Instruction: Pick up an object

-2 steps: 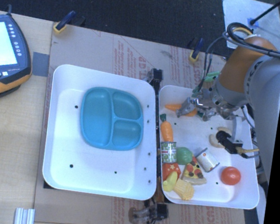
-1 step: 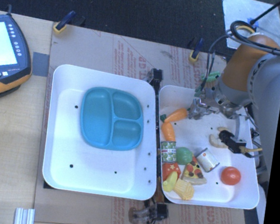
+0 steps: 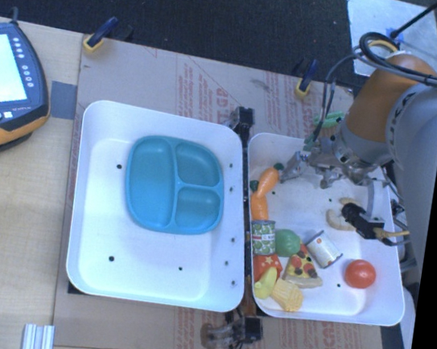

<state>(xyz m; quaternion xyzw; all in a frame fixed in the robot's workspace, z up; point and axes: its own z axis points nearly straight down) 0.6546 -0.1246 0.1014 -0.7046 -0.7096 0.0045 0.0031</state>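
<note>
i see the gripper (image 3: pixel 310 169) over the right bin (image 3: pixel 381 312); whether it's open, i cannot tell. glossy carrot (image 3: pixel 262 191), round tomato (image 3: pixel 360 274) and bumpy corn (image 3: pixel 287 296) crowd below.

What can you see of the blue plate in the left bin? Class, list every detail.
The plate is light blue, looks like plastic, and has rounded corners. Raised ridges split it into three compartments: one large at the left, two smaller at the right, one above the other. All three look bare. It lies flat, right way up, slightly turned, on the floor of the left bin, toward the bin's far half. Nothing rests on it, and it touches only the bin floor, clear of the walls.
</note>
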